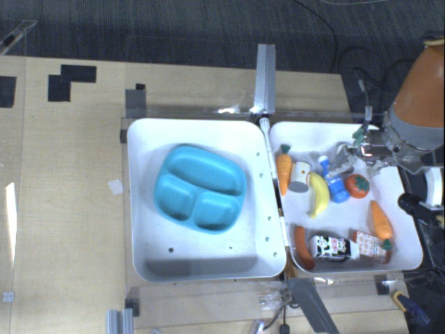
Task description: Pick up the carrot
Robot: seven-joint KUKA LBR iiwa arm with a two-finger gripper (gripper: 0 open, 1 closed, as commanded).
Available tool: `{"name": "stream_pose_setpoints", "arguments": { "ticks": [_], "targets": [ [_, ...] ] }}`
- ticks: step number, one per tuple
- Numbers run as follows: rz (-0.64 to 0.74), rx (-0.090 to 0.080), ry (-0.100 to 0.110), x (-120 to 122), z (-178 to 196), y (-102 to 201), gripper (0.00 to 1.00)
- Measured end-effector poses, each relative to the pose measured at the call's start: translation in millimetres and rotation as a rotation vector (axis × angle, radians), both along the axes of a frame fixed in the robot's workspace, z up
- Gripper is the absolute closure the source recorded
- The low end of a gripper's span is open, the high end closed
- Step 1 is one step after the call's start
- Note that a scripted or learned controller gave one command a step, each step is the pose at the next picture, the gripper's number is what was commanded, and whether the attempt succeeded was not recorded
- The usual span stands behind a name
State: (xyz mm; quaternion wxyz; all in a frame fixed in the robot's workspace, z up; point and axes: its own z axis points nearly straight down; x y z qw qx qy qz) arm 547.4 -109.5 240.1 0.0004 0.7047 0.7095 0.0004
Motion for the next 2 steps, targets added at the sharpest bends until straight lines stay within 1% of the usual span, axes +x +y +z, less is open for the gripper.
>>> {"name": "stream_pose_setpoints", "arguments": {
  "ticks": [1,2],
  "targets": [
    [-0.239,0.000,0.000,-59.2,-24.1,-75.6,0.00],
    [0.088,0.001,-0.014,-54.4,-128.7,-82.0,0.00]
  ]
}}
